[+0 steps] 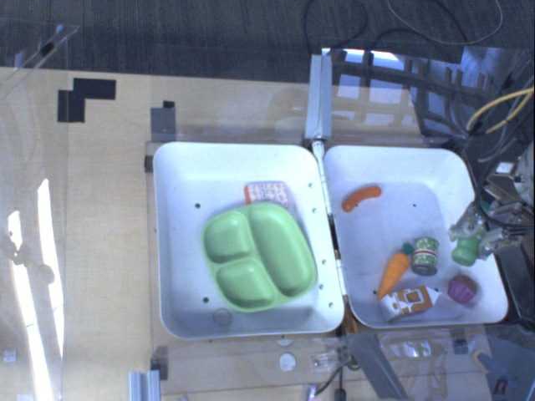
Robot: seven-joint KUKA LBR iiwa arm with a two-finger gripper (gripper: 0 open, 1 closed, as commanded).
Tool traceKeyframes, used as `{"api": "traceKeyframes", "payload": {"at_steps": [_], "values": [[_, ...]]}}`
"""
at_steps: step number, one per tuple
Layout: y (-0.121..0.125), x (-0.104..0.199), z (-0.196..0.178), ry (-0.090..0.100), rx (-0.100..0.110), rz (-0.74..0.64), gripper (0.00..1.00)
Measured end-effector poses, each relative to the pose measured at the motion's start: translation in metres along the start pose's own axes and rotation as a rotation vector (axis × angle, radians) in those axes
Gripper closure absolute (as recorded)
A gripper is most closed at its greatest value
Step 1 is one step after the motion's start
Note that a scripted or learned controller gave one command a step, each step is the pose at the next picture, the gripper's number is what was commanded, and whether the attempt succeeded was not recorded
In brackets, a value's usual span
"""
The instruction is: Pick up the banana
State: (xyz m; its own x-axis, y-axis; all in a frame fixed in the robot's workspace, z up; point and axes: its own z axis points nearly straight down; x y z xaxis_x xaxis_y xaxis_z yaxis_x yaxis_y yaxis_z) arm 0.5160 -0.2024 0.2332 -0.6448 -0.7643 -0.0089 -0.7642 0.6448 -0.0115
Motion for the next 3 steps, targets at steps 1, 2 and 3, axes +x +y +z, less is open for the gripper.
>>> {"api": "traceKeyframes", "payload": {"at_steps": [1,2,3], "values": [[0.006,0.009,0.010,-0.002,0.002,-0.409,1.00],[0.011,-0.040,0.032,-0.004,-0.001,-0.967,1.00],[0.016,-0.016,-0.055,-0.003,0.011,-1.350,1.00]]}}
